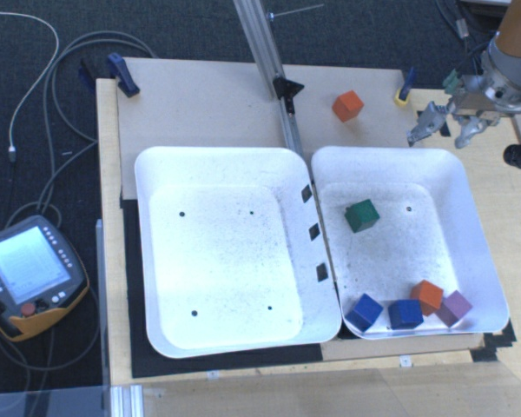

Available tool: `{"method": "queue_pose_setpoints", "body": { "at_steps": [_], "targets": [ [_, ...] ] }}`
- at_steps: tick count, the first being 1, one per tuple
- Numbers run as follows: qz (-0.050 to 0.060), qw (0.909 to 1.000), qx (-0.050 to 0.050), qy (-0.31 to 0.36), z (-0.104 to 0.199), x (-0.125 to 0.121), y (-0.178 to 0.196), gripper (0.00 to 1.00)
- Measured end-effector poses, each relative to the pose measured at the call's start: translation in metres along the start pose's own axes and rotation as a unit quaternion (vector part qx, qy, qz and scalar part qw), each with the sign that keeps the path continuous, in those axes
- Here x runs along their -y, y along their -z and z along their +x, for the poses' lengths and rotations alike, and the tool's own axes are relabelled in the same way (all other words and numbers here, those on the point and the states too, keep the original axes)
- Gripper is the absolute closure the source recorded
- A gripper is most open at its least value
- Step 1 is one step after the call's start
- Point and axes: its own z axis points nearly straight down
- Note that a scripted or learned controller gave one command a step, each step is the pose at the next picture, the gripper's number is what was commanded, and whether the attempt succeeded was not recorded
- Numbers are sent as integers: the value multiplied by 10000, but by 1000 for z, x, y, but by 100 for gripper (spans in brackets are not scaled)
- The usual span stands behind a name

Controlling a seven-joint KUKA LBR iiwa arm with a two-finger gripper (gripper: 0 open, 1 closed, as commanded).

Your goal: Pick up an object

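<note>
In the right bin (469,198) a green cube (361,215) lies near the middle. Along its near edge sit two blue cubes (364,312) (405,314), an orange cube (429,295) and a purple cube (455,307). Another orange cube (348,106) rests on the bench behind the bins. My gripper (445,129) hangs above the far right corner of the right bin, its two fingers spread apart with nothing between them. It is well clear of every cube.
The left bin (156,233) stands beside the right one. A slanted metal rail (260,42) runs down to the gap between the bins. Blue clamps (122,75) (406,85) hold the bench board. A teach pendant (26,272) lies on the floor at left.
</note>
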Motion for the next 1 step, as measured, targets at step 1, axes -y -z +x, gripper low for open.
{"method": "queue_pose_setpoints", "body": {
  "at_steps": [1],
  "targets": [
    [42, 10000, -21, 3, 65, 21, -167, 0]
  ]
}}
